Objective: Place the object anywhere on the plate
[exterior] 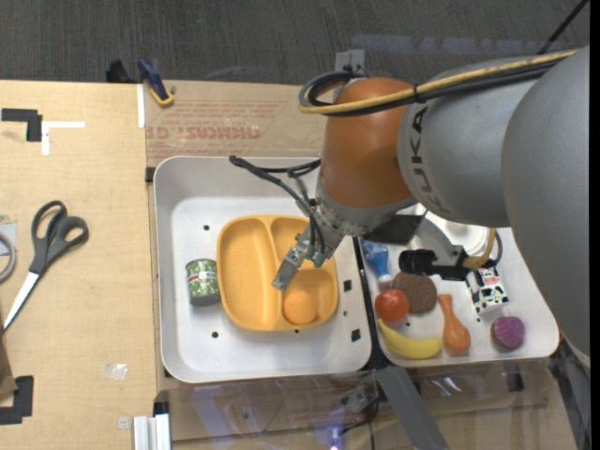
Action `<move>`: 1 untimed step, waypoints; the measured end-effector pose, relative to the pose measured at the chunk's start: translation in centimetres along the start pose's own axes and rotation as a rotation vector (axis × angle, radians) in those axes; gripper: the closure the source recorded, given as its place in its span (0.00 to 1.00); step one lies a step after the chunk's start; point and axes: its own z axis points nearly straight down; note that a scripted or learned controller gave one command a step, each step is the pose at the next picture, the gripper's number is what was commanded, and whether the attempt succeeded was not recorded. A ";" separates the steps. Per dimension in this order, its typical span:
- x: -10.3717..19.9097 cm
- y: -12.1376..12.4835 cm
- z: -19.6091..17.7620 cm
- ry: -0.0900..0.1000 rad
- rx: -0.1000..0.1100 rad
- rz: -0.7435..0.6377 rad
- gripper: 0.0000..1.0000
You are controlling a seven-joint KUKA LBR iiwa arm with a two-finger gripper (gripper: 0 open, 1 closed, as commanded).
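A yellow divided plate lies in the left white bin. An orange ball rests in the plate's right compartment, near its front edge. My gripper hangs just above the plate, behind the ball and a little to its left. One grey finger slants down to the left, the other sits near the plate's right rim. The fingers stand open and there is nothing between them. The big orange and grey wrist covers the back right of the plate.
A green can stands in the left bin, touching the plate's left side. The right bin holds a tomato, a banana, a purple piece and several other small items. Scissors lie on the bench at left.
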 end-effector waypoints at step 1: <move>2.2 -3.7 -6.2 -0.001 -0.001 0.272 0.00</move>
